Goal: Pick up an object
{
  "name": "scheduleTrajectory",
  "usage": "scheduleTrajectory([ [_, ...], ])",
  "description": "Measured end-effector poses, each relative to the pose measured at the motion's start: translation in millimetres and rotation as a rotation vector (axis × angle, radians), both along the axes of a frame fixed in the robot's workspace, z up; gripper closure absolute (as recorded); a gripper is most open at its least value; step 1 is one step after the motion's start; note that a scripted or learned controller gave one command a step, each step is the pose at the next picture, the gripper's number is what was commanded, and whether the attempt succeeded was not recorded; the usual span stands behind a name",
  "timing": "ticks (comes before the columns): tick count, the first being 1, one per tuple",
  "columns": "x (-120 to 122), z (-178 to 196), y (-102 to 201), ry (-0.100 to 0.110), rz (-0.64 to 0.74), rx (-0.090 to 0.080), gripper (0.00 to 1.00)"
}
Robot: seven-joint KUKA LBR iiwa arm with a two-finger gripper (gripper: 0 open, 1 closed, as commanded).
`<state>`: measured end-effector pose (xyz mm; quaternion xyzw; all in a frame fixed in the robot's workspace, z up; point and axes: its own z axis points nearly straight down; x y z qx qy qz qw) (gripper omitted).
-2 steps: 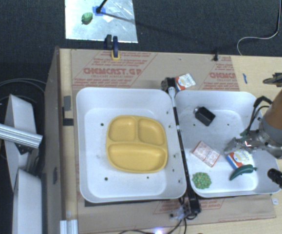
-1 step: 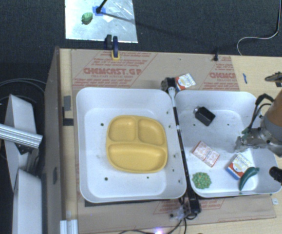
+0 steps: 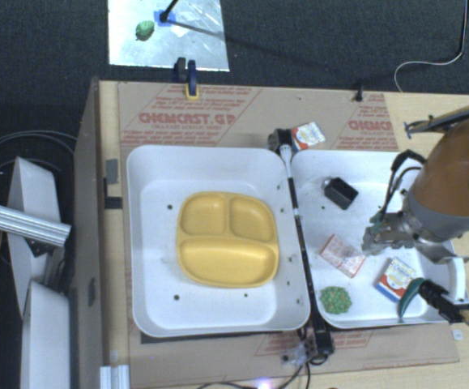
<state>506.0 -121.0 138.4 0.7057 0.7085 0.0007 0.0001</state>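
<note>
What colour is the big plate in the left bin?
Yellow. The plate has three compartments and lies in the left bin; the camera view shows it plainly.

Desk (image 3: 218, 108) surface is brown board printed with red lettering. Left bin (image 3: 149, 217) holds a yellow three-compartment tray (image 3: 226, 240), roughly centred, upright. A blue-and-yellow clamp (image 3: 188, 75) sits at the desk's far edge, touching a reflective sheet (image 3: 193, 31) on the dark floor beyond; a small green item (image 3: 144, 30) lies on that sheet. Grey cables (image 3: 23, 148) loop left of the desk, beside a metal extrusion (image 3: 23, 222).
</note>
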Motion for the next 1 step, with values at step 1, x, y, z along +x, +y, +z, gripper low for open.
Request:
scheduleTrajectory([
  [1,-0.2,-0.1,-0.6,0.0,-0.001,-0.001,0.0],
])
